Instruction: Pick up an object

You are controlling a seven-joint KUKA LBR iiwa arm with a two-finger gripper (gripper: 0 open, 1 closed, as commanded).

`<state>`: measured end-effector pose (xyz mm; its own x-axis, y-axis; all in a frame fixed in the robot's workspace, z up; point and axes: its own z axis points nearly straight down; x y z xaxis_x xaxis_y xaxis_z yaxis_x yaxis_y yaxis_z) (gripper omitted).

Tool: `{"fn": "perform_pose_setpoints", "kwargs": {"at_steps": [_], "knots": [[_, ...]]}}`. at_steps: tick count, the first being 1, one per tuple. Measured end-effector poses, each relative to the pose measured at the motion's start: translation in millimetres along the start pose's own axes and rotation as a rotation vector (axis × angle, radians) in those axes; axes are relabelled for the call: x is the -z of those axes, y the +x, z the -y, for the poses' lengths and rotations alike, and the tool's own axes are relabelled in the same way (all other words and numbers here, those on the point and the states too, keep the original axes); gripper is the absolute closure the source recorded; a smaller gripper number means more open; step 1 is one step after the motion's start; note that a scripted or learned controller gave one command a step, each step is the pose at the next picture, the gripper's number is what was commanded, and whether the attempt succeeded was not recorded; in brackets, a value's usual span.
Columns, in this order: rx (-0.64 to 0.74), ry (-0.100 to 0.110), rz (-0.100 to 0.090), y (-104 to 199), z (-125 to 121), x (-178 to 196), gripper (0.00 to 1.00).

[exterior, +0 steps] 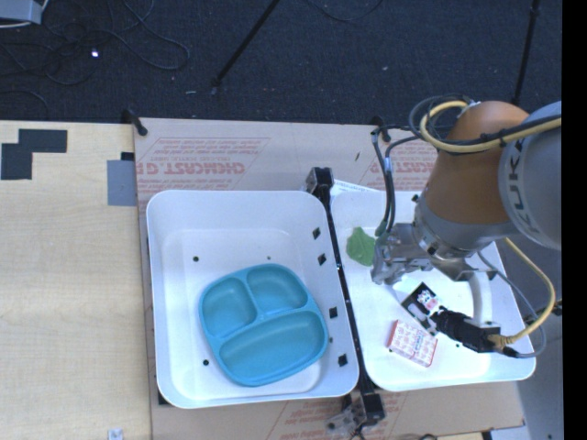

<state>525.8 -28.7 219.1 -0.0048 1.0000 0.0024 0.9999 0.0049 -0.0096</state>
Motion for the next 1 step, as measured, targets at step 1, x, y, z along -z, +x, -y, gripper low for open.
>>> {"fn": "perform_pose_setpoints", "kwargs": {"at_steps": [1], "knots": [[0.0, -0.003, 0.001, 44.3, -12.8, 4.6, 1.0]]}}
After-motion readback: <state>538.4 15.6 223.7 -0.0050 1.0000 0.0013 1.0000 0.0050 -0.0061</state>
